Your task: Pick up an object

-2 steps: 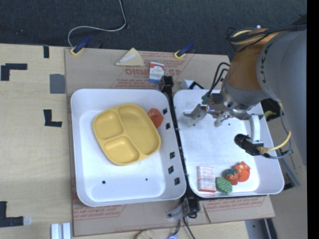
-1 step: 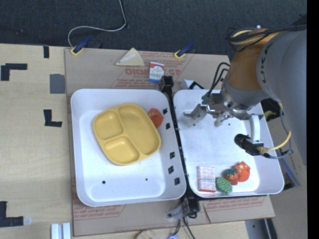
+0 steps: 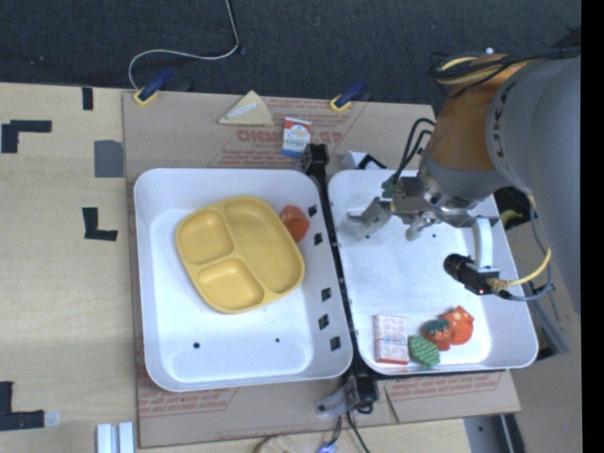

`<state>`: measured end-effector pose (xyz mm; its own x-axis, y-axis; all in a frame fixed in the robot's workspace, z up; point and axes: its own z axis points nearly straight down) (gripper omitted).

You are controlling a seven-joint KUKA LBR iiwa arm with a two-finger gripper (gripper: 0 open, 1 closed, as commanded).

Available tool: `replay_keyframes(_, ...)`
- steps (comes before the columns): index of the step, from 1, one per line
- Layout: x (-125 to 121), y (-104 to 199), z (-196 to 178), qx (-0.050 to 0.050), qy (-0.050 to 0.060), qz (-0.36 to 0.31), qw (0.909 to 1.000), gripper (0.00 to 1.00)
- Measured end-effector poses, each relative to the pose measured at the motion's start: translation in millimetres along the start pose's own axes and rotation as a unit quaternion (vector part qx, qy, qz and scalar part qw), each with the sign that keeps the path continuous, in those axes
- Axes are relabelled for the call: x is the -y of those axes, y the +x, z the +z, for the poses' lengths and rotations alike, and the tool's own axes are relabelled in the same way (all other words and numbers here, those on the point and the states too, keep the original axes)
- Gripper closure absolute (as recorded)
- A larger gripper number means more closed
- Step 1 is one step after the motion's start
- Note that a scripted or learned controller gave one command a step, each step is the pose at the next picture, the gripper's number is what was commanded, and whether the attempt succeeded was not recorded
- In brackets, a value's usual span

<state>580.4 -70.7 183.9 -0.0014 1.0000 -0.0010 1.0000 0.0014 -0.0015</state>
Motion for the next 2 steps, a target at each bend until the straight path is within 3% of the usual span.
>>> replay_keyframes(2, 0.0, 0.0, 0.0, 0.0, 0.0, 0.0, 1.0, 0.0)
